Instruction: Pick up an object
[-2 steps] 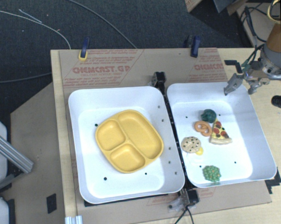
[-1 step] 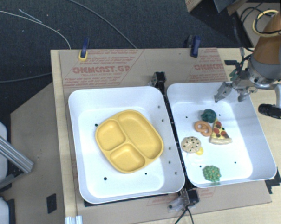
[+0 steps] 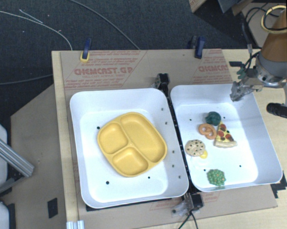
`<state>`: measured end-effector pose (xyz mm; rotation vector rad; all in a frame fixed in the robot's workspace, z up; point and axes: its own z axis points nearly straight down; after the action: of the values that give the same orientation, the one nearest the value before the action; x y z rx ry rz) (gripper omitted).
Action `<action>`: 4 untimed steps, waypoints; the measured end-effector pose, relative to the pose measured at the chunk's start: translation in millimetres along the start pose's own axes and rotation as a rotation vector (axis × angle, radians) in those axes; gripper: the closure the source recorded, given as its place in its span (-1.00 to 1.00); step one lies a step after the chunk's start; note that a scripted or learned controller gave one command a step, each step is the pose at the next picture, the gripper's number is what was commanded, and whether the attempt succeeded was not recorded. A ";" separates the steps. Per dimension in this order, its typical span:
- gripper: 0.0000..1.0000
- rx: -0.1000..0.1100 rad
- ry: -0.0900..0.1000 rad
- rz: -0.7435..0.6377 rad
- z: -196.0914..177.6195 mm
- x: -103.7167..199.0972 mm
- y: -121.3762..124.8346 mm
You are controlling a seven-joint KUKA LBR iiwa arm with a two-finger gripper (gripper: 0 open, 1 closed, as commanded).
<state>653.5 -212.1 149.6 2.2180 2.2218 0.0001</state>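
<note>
In the right bin (image 3: 259, 144), the green broccoli piece (image 3: 216, 177) is seen nearest, then a cookie (image 3: 195, 147), a pizza slice (image 3: 224, 136) and a pretzel (image 3: 207, 130), with a dark green item (image 3: 212, 117) behind them. A yellow divided plate (image 3: 131, 143) is held by the left bin (image 3: 87, 138). Farther back, the gripper (image 3: 237, 92) is positioned over the right bin's far corner, well apart from the food; nothing is seen held, and its opening cannot be told.

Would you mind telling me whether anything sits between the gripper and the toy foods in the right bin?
Nothing visible does. The gripper hangs over the right bin's far corner, with bare white floor between it and the dark green piece.
</note>
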 end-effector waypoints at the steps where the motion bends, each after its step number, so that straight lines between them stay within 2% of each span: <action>1: 1.00 -0.005 -0.001 0.001 -52.6 8.7 -3.9; 3: 1.00 -0.005 -0.001 0.001 -135.8 12.2 2.0; 4: 1.00 0.004 0.004 -0.003 -127.6 72.3 -18.0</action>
<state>635.1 -139.6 277.0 2.2184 2.2298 -0.0002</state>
